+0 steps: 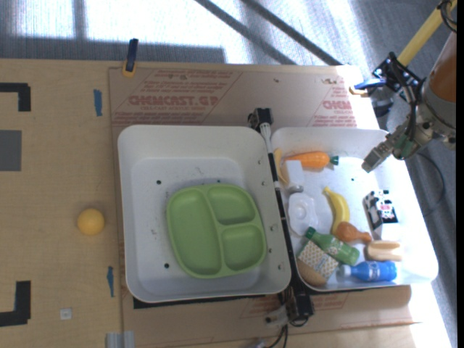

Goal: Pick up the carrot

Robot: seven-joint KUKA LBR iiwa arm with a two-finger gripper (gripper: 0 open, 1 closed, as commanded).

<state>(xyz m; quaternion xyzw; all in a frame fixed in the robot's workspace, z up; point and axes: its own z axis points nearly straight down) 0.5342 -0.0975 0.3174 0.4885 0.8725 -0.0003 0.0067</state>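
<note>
Two shallow white bins are set side by side on a cardboard-covered bench.

Left bin (138, 194): one green divided plate (216, 230), three compartments, laid flat toward the near half of the bin. Nothing is seen in its compartments.

Right bin (420, 259): several items are held here.
- The carrot (313, 160), orange with a green tip pointing right, is laid on its side along the far wall, toward the far-left corner.
- A banana (337, 206) is found near the middle, curved, lengthwise toward the near side.
- A pale, whitish item (301, 212) is seen just left of the banana; what it is cannot be told.
- A green bottle (332, 246) is laid on its side at a slant, below the banana.
- An orange-brown item (350, 232) is placed just right of the bottle's neck.
- A tan, patterned packet (317, 261) is set at the near-left corner, touching the green bottle.
- A blue bottle (371, 272) is laid along the near wall.
- A pale bun-like item (383, 249) is seen just above the blue bottle.
- A small black-and-white item (380, 210) is set by the right wall.

A yellow ball (91, 221) is noted on the bench, well apart to the left of both bins.

The gripper (378, 156) is seen over the far-right part of the right bin, pointing down and left. Nothing is seen between its tips; whether it is open or closed cannot be told at this size.

The carrot is located to the left of the gripper, at about the same depth in the bin, apart from it, with bare bin floor between.
</note>
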